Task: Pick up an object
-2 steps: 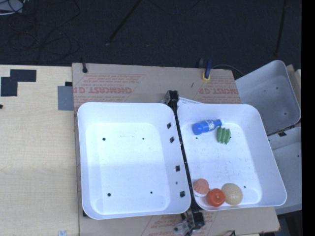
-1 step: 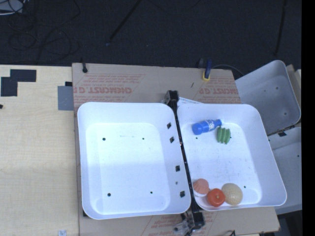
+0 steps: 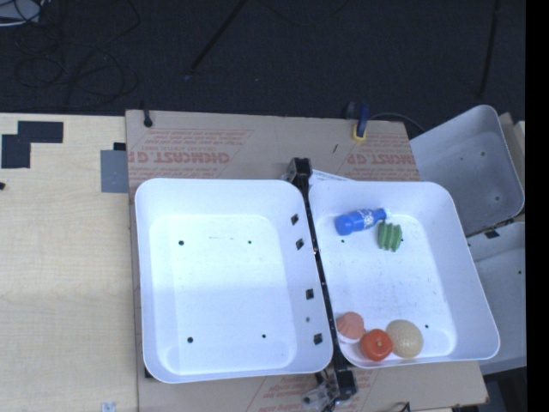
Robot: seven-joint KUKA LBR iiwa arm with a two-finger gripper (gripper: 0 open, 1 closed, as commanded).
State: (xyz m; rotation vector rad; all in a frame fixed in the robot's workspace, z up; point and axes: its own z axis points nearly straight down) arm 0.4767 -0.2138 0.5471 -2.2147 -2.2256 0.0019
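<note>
Item: small blue plastic bottle with a white band [image 3: 360,221], my likeliest pick. It lies on its side in the far half of the shallow white right-hand bin [image 3: 467,256], long axis left to right, cap end slightly farther back. Just beside it: a ribbed green piece [image 3: 390,235].
Near corner: a red ball [image 3: 376,344], a pink disc [image 3: 350,324] and a beige ball [image 3: 405,338], clustered.
My jaws: spread or pressed together, I cannot tell.
Approach, judged: from the right, across the bottle's length
</note>
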